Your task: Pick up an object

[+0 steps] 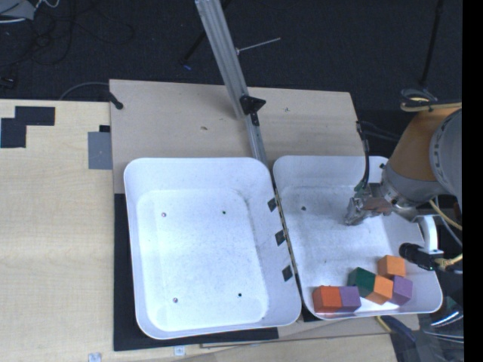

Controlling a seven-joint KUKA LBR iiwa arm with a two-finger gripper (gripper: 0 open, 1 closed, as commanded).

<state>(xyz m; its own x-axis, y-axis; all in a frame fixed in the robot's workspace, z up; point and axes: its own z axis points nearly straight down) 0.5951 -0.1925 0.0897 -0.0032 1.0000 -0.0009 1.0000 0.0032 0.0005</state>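
Several small blocks lie in the near right corner of the right bin (317,194): an orange-red block (327,298), a purple block (349,298), a green block (362,280), an orange block (383,286), another orange block (392,265) and a purple block (402,289). My gripper (356,211) hangs low over the bin's middle right part, well above and behind the blocks. Nothing shows between its fingertips.
The left bin (198,243) sits beside the right one, joined by black clips (280,237). A slanted metal rail (226,59) rises behind the bins. The arm's orange band (415,145) and cables stand at the right edge.
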